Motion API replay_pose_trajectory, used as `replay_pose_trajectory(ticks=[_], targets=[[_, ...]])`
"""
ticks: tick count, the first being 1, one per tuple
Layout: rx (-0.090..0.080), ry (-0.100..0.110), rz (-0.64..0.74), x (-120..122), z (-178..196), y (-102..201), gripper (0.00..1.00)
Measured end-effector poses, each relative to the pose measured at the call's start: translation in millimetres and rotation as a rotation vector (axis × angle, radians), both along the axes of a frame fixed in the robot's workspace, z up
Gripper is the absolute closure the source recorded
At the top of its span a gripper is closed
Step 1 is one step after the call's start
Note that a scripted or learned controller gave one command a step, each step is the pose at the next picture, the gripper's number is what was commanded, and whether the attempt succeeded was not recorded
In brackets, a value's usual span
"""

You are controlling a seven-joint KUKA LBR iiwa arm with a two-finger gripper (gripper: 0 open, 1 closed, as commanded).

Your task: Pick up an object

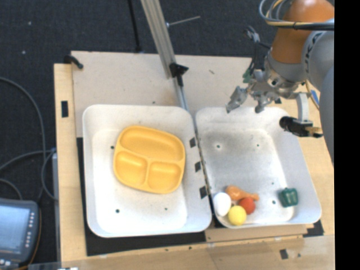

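My gripper (pixel 246 105) hangs above the far edge of the right bin (pixel 247 151), its two fingers spread apart with nothing between them. At that bin's near edge lie a white egg-shaped piece (pixel 222 203), a yellow ball (pixel 237 215), a red-orange piece (pixel 247 205) and an orange piece (pixel 236 193), all bunched together. A small green object (pixel 288 197) sits near the bin's right wall. These things are well in front of the gripper.
A yellow divided plate (pixel 149 159) lies in the left bin (pixel 101 207). A slanted aluminium post (pixel 160 35) rises behind the bins, near the seam between them. A monitor (pixel 17 229) stands off the bench at lower left.
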State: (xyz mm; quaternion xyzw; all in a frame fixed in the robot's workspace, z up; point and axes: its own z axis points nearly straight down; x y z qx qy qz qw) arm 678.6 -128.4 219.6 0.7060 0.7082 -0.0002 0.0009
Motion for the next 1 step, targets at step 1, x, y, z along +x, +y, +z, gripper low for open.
replay_pose_trajectory(ticks=[1], targets=[[-0.001, 0.0, 0.001, -0.1, 0.0, -0.3, 0.0]])
